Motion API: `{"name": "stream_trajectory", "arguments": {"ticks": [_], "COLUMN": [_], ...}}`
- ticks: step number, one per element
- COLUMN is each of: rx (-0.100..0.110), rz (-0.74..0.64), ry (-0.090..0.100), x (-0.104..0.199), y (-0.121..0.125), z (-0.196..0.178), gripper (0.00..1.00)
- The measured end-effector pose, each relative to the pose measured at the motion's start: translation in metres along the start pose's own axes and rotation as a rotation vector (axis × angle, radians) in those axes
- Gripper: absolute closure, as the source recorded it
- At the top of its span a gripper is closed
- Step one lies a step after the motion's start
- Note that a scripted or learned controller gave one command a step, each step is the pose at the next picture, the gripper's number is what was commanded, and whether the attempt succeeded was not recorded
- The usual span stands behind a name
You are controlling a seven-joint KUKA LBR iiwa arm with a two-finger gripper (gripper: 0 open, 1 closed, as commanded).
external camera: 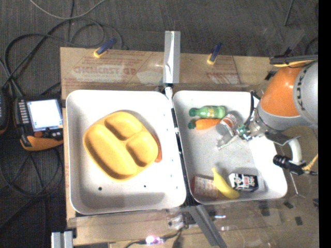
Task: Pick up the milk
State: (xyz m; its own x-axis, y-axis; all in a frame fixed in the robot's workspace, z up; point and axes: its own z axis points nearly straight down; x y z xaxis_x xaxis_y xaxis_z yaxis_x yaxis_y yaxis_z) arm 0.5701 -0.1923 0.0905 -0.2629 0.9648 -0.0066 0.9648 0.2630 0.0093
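Milk: small black-and-white carton (243, 181) lying on its side at about 5 o'clock in the right white bin (269, 159), near the front wall.
Handling: probably light, thin card that dents; flat long faces look like the best hold.
Neighbours: yellow banana (224, 185) touching it at 9 o'clock; brown flat packet (202, 185) beyond.
Farther: green bottle (208, 111) and orange carrot (206, 123) at 11 o'clock.
Gripper: metal two-finger gripper (228, 137) at 12 o'clock of the milk, well apart; spread cannot be told.
Left bin: yellow divided tray (121, 144).
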Motion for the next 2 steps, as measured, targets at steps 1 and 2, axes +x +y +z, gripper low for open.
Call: {"name": "stream_trajectory", "arguments": {"ticks": [1,2], "rx": [-0.001,0.028], "rz": [0.039,0.090], "ry": [0.012,0.026], "x": [-0.036,-0.047], "y": [0.051,0.089], "z": [0.000,0.001], "gripper": [0.00,0.00]}}
